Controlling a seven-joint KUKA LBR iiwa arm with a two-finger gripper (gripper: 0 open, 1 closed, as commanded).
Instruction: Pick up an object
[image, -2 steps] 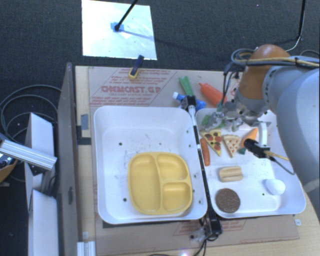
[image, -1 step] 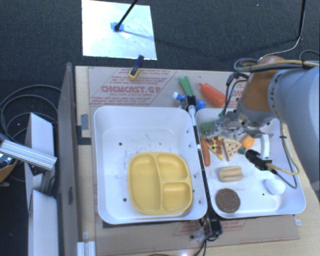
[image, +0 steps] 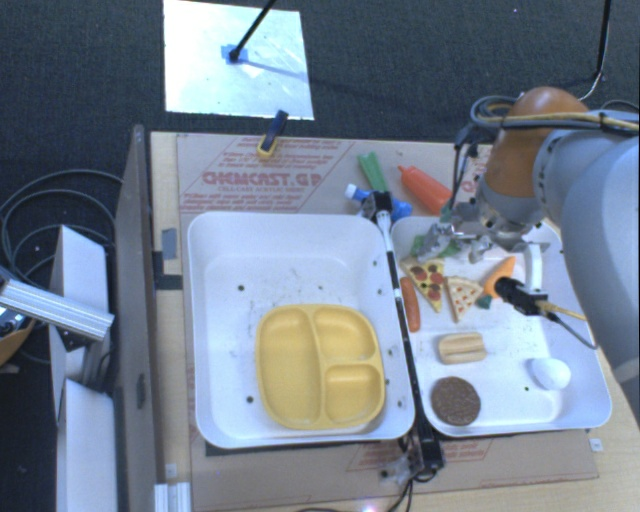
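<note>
Camera view: pizza slice (image: 463, 296) lies just below claw (image: 455, 236).

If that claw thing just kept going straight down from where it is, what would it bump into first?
Probably the pizza slices lying just below the gripper in the right bin, or the bin's bare floor beside them. Depth is hard to judge from this slanted view.

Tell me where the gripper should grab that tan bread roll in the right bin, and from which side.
Grip the bread roll across its short width, at mid-length, coming straight down from above. It lies flat with its long axis running left to right in the camera view, and bare bin floor shows along both long sides, so the brown round patty below it probably won't interfere.
</note>
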